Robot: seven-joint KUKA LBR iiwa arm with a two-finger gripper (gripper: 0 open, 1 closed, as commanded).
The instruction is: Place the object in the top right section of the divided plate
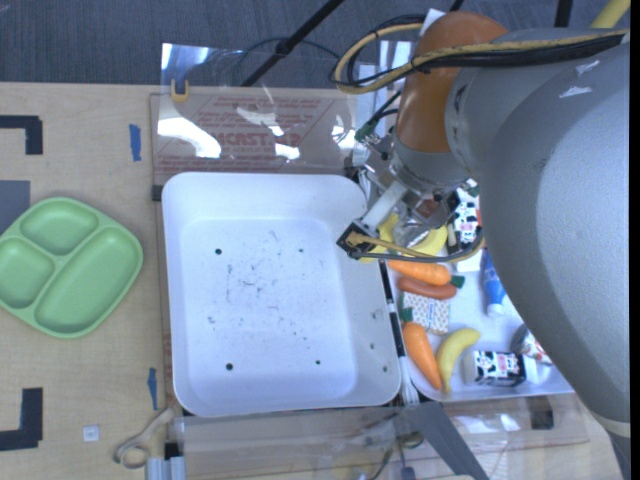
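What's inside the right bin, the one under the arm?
An upper carrot, a lower carrot, a banana and a black-and-white toy lie in the right bin. The arm covers most of it, so anything beneath is hidden.

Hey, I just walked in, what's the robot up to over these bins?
The arm reaches in from the right, with its gripper low over the right bin, just above a pile with carrots and a banana. Whether it has grabbed anything is not visible. The green divided plate sits on the bench beyond the left bin, with nothing in its sections yet.
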